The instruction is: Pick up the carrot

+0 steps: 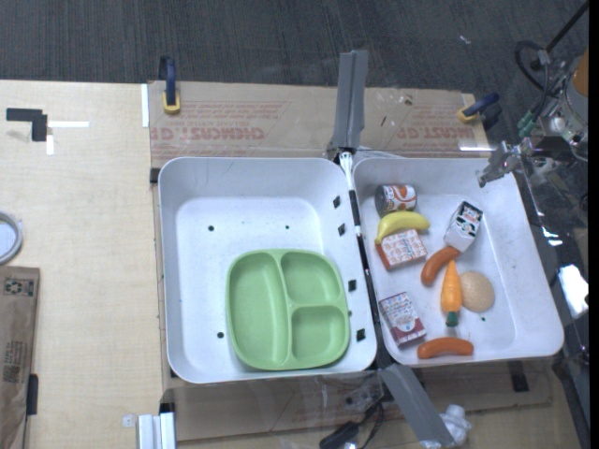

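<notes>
Here's the carrot (pixel 451 290), down in the right bin (pixel 524 251): a short orange cone, fat end up toward the far wall, tapering to a dark green stub at the near end. It lies almost straight along the bin, tilted just a touch. Crowded company! A beige egg (pixel 476 291) sits just beside it on the right, close enough that I can't tell whether they touch, and an orange sausage (pixel 437 264) slants against its upper left. Another sausage (pixel 445 348) lies crosswise just below the green stub.

Further up the bin: a yellow banana (pixel 402 223), a red-and-white can (pixel 397 197), a small white carton (pixel 463 225), and two red snack packets, one (pixel 402 249) under the banana and one (pixel 401 317) nearer the front.

Over in the left bin (pixel 187 251) rests a green divided plate (pixel 288 309) (three compartments, nothing to do with me).

And my jaws (pixel 498 164)? They hang at the far right corner of the right bin, above its rim, well apart from the carrot. From this angle it's a tangle of metal, and I cannot tell how wide they stand. Nothing shows between them.
</notes>
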Tool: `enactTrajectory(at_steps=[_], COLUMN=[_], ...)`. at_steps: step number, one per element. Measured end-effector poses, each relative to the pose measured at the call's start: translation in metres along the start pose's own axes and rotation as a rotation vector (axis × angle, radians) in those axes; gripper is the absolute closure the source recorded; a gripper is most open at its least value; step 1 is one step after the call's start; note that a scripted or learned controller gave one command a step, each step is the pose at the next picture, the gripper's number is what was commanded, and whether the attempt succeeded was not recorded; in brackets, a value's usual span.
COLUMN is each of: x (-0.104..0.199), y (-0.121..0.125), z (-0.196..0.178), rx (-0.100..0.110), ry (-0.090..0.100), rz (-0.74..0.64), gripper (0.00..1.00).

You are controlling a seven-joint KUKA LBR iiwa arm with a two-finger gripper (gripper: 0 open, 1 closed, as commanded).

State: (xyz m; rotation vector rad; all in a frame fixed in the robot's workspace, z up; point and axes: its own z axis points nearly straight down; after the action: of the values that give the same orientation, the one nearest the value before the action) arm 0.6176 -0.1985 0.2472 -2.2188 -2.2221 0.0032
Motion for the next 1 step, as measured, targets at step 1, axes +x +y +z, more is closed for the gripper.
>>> enactTrajectory(at_steps=[1], x=[0.0265], y=[-0.0526], z=[0.1327], rx=[0.0], ry=[0.001], rz=[-0.082], gripper=[0.0])
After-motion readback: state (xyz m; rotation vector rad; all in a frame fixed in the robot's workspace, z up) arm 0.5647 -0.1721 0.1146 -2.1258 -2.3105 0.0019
